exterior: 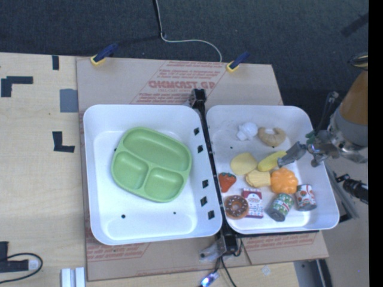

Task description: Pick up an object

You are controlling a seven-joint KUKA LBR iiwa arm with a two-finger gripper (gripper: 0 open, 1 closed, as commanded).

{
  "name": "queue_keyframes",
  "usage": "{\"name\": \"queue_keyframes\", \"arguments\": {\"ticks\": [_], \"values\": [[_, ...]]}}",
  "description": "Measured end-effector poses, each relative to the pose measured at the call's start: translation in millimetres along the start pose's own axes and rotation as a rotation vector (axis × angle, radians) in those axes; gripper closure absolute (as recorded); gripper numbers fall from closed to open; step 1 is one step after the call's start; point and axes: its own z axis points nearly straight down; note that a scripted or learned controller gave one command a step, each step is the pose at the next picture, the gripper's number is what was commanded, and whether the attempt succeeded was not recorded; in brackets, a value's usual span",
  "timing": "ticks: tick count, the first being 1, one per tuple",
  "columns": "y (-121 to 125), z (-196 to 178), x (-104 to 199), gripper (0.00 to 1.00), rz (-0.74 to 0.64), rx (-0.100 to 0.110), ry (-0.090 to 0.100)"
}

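- Where the wooden surface [36,178] carries a sheet of cardboard [179,82], two shallow white bins sit side by side: the left bin [99,160] and the right bin [299,115].
- In the left bin lies a green divided tray [151,164], flat and set toward the bin's upper middle.
- The right bin holds the small objects. Near its upper middle lies a white crumpled piece [246,130], with a tan ring-shaped pastry [272,136] just beside it on the right.
- Below these lie pale yellow pieces [243,163], one round and one flatter [258,179], and a yellow banana-like piece [270,159] that touches them.
- An orange pumpkin-like toy [283,181] rests just right of the flat yellow piece.
- Along the lower edge stand a red strawberry [227,181], a chocolate doughnut [236,206], a small red-and-white carton [254,203], a green can [280,206] tilted on its side, and a red-labelled can [305,197].
- The gripper [293,154] reaches in from the right over the right bin, its dark tip just above the banana-like piece and the pumpkin; whether it is open or closed cannot be told.
- The arm [353,109] shows its orange band at the right edge.
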Motion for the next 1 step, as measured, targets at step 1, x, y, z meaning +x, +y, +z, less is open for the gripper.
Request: {"name": "queue_keyframes", "arguments": {"ticks": [1], "values": [[-30.0,107.1,111.8,0.00,-0.004,0.002,0.000]]}}
